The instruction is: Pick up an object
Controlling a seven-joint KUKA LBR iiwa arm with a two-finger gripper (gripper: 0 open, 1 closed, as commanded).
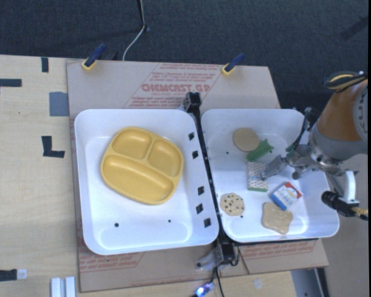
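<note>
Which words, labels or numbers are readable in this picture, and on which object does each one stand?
"CHEMCAST GP": red print on the brown cardboard sheet under the two white bins, seen upside down; the smaller red lines beside it are too blurred to read.
Small blue, white and red packet in the right white bin: has print, too small to read.
Patterned small card near the end effector: no legible text.

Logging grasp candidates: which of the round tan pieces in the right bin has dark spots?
The cookie at the bin's front left, near the divider. It carries dark chips; the plain disc farther back, beside the green piece, has none.
</note>
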